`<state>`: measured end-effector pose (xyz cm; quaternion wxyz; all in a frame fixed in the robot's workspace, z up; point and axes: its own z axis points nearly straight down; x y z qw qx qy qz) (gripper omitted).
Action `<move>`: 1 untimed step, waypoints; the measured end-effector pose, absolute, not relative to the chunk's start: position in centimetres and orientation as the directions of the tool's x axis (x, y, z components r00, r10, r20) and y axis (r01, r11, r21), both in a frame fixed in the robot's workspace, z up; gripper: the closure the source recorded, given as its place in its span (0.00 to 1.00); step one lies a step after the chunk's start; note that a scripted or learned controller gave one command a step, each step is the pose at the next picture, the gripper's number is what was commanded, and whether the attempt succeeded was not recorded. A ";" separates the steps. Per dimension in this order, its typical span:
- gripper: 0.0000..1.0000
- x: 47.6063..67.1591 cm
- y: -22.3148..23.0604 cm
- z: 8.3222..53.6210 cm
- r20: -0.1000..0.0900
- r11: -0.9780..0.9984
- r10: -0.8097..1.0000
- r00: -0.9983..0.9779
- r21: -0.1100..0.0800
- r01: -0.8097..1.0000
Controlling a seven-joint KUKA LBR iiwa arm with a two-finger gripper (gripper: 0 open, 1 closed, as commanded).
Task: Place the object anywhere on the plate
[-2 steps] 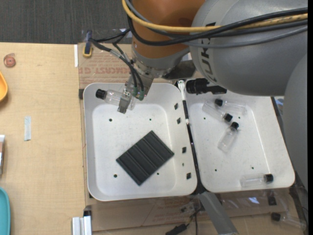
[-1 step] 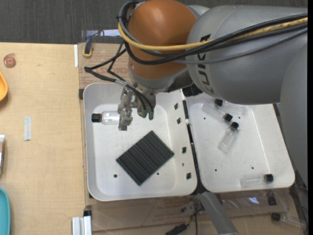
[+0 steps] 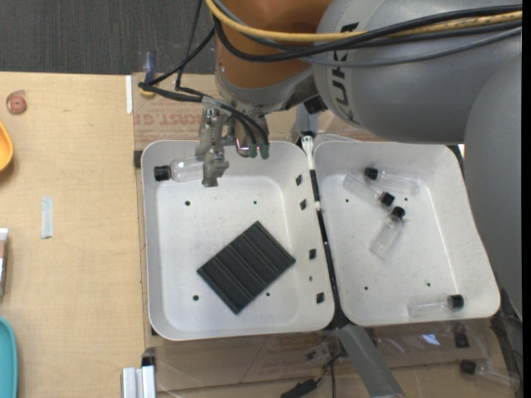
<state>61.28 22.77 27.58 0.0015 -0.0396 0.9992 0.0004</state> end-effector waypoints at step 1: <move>1.00 59.3 22.7 25.6 -0.001 0.985 -0.171 -0.985 0.000 -0.171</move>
